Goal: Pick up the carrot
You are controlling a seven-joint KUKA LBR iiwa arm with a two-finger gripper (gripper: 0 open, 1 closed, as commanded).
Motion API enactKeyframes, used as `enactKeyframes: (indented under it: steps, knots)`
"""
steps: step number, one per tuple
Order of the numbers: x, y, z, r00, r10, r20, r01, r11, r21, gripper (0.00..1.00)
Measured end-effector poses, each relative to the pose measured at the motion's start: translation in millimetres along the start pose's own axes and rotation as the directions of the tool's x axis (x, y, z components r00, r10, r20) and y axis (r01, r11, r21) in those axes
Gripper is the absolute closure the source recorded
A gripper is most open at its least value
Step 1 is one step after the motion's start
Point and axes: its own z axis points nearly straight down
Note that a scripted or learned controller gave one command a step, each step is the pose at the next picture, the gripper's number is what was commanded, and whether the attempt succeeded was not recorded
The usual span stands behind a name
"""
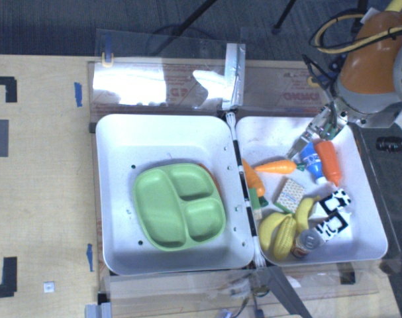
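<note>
An orange carrot (275,167) lies on its side in the upper middle of the right bin (367,207), its tip pointing left. A second carrot (251,176) with a green top lies along that bin's left wall. My gripper (301,146) hangs just above and to the right of the first carrot's thick end, slanting down from the wrist at the upper right. Nothing orange is seen in its grasp. A fatter orange piece (328,162) and a blue object (312,160) lie right beside the gripper.
The right bin also holds bananas (280,234), a speckled beige block (290,194), a black-and-white object (333,216) and a small can (308,242). A green divided plate (181,205) sits in the left bin (118,158). Cables loop above the arm at the top right.
</note>
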Motion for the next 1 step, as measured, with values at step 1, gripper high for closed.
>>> enactKeyframes:
  steps: [1]
  knots:
    - [65.1,-13.0,37.1,0.939,-0.343,-0.005,0.343,0.939,0.0,0.0]
